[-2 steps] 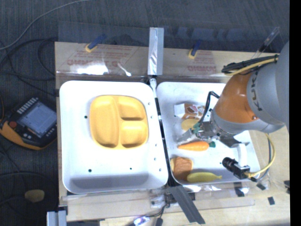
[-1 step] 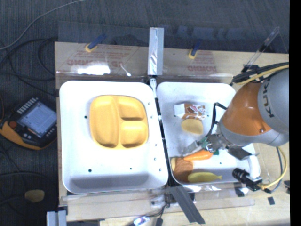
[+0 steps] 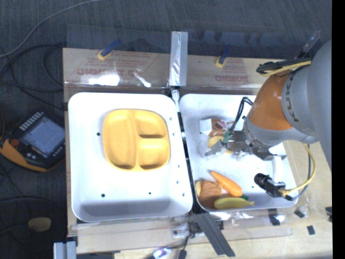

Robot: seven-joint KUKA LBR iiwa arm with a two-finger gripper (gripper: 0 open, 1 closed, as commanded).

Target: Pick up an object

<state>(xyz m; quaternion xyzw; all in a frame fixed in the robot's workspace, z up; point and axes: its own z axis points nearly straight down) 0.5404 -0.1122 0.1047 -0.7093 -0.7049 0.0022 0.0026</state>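
The grey arm with its orange band [image 3: 272, 104] is seen highest above the bench, reaching in from 3 o'clock over the right bin [image 3: 188, 109]. From left to right, a handheld pendant with a screen [image 3: 33, 140] is seen on the carpet at 9 o'clock, then the left bin [image 3: 81, 161], in which a yellow divided tray [image 3: 136, 138] is laid near the middle. Behind both bins, at 12 o'clock, a clear sheet [image 3: 124, 69] with red lettering is clamped; the writing cannot be read.

In the right bin, a brown bread-like piece [image 3: 208, 189] is placed at the bin's 7 o'clock corner. Just beside it an orange carrot [image 3: 226, 183] is laid, its long axis running from 10 o'clock to 4 o'clock, the narrow tip towards 10 o'clock. A yellow banana-like item [image 3: 233, 203] with a green end is laid below the carrot, along the 9-to-3 line. Small mixed food items [image 3: 217, 134], partly hidden, are found near the bin's centre.

The gripper [image 3: 233, 143] is lowered among those small items; whether it is spread or pressed together cannot be told, and nothing is seen held in it.
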